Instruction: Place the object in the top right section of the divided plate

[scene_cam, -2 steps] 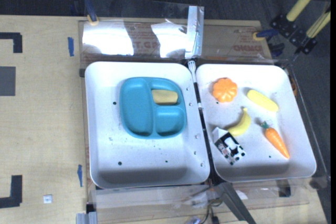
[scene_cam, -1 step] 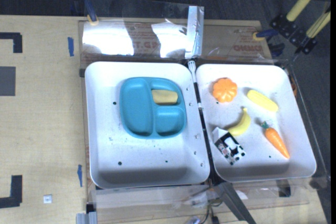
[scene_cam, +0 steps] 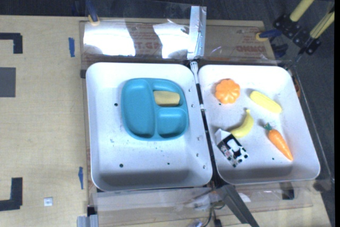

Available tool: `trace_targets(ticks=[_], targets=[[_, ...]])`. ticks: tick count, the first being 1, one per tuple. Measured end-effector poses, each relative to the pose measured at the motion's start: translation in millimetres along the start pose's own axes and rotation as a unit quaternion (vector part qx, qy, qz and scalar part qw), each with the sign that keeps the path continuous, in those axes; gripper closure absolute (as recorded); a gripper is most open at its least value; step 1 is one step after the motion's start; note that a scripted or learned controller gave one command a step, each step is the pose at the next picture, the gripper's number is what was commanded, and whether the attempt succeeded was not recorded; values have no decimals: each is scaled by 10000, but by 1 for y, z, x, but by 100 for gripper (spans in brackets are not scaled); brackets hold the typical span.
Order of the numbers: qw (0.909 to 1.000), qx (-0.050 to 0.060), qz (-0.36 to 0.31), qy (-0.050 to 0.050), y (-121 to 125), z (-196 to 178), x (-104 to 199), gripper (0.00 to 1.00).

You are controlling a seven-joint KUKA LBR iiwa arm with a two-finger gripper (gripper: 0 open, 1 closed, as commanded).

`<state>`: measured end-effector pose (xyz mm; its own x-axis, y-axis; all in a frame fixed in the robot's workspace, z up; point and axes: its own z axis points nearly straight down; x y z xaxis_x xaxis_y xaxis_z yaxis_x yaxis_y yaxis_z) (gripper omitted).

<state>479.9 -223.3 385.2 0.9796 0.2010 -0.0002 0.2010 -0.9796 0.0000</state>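
A blue divided plate [scene_cam: 139, 109] lies in the left white bin [scene_cam: 106, 157]. A yellow oblong food piece [scene_cam: 167, 98] rests in the plate's top right section. The right white bin [scene_cam: 303, 167] holds an orange pumpkin [scene_cam: 227, 91], a yellow lemon-like piece [scene_cam: 265, 102], a banana [scene_cam: 244, 125], a carrot [scene_cam: 278, 142] and a small black-and-white toy [scene_cam: 232, 149].
A clear plastic sheet with a metal strip [scene_cam: 197, 32] stands behind the bins. Yellow poles with black clamps [scene_cam: 303, 13] are at the top right. The tan bench top [scene_cam: 37, 130] extends to the left.
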Motion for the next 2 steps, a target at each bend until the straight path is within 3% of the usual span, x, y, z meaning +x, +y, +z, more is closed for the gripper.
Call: trace_targets(ticks=[1, 2], targets=[[10000, -5, -6, 2, -7, -4, 2, 100], [10000, -6, -6, -4, 5, -12, 22, 100]])
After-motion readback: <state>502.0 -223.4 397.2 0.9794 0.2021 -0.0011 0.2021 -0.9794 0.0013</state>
